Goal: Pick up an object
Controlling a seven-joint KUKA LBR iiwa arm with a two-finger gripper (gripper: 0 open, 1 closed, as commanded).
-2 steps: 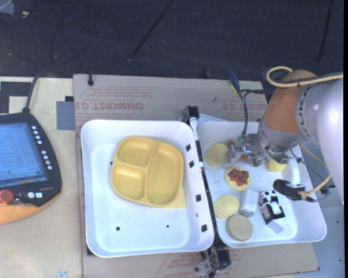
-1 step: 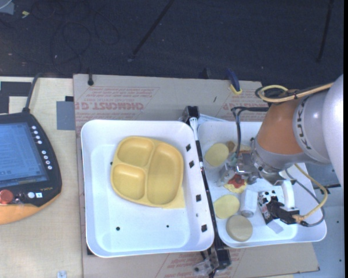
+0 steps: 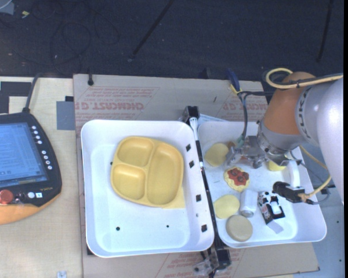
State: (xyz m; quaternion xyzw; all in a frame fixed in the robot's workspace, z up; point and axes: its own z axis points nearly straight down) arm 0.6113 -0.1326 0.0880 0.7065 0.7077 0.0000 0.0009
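My gripper (image 3: 246,156) hangs low over the back of the right bin (image 3: 313,227), under the orange-banded wrist. Just in front of it lies a small round toy pizza (image 3: 238,178) with red topping. A pale yellow disc (image 3: 216,153) lies to the gripper's left, and a small yellow piece (image 3: 275,165) peeks out to its right. Nearer the front are another yellow disc (image 3: 226,206), a beige disc (image 3: 239,229), a white cylinder (image 3: 247,202) and a black and white object (image 3: 272,208). I see nothing held.
The left bin (image 3: 104,225) holds a yellow divided plate (image 3: 146,170). A black divider (image 3: 198,172) runs between the bins. A control tablet (image 3: 17,158) lies on the bench at far left. Cables loop around the wrist.
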